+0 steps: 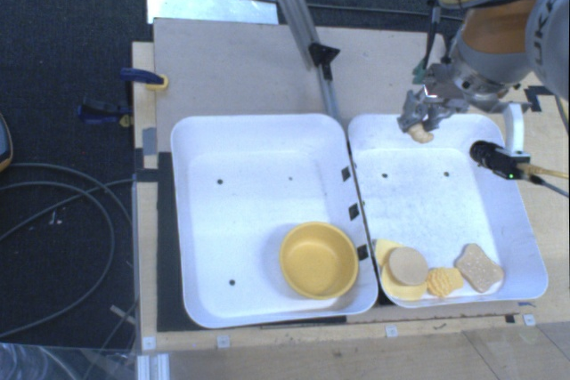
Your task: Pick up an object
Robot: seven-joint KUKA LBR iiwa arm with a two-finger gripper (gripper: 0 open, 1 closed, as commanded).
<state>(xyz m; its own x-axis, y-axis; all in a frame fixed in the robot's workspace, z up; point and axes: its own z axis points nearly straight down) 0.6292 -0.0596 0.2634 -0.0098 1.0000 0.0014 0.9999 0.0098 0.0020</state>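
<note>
You've got the gripper (422,122) up over the right bin's (525,231) far edge, fingers clamped on a small tan piece (421,134), pale, rounded and lumpy, which hangs clear above the white floor.

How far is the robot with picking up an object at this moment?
Done, as it looks: the gripper is raised above the far edge of the right bin, with a small tan piece between its fingers. In hand: that piece. Left: nothing obvious, if the grip lasts. The other food pieces lie at the bin's near edge, and the yellow bowl sits in the left bin.
</note>
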